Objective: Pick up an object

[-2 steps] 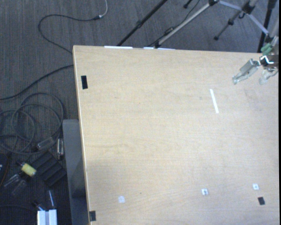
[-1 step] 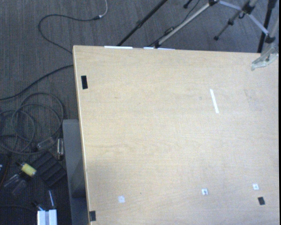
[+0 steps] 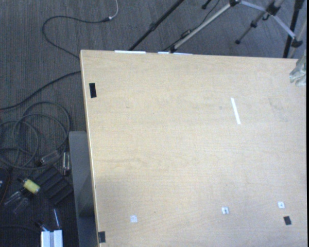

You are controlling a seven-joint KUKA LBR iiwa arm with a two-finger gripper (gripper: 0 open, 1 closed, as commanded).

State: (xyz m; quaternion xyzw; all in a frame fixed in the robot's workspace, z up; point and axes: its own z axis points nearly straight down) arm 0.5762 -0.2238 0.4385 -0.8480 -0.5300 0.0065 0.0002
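a thin white strip (image 3: 236,111) lies flat, slightly tilted, on the wooden bench (image 3: 165,158)

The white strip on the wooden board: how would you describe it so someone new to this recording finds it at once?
Start from the large light wooden board that takes up most of the camera view. On its right half, above the middle, lies a thin white strip, slightly slanted and longer than it is wide. The other marks on the board are small black tabs and tiny pale squares near the edges.
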